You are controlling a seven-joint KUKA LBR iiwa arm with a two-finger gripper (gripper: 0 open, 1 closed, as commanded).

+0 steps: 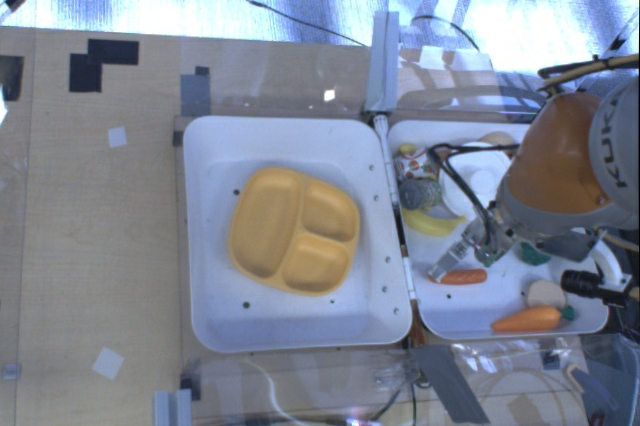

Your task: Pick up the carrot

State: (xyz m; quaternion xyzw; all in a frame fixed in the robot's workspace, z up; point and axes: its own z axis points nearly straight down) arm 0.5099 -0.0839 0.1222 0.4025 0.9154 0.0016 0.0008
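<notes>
**Tool low in the right bin, carrot at the front edge**

Left bin (pixel 200 244): one yellow plastic tray (pixel 293 229), three smooth rounded compartments. Right bin (pixel 440 314): a jumble of toy food. One orange carrot (pixel 526 319), tapered, green-tipped, lying along the front edge. One small red piece (pixel 463 277) touching the tool (pixel 450 264); grip impossible to tell. One yellow banana (pixel 432 223) just behind.

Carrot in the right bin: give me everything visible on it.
The carrot is orange, tapered, looks like smooth plastic, with a small green stub at its right end. It lies flat, roughly horizontal, tip pointing left, near the front edge of the right bin. A pale rounded item sits just behind it, close or touching. The gripper is apart from it, over a small red-orange piece.
</notes>
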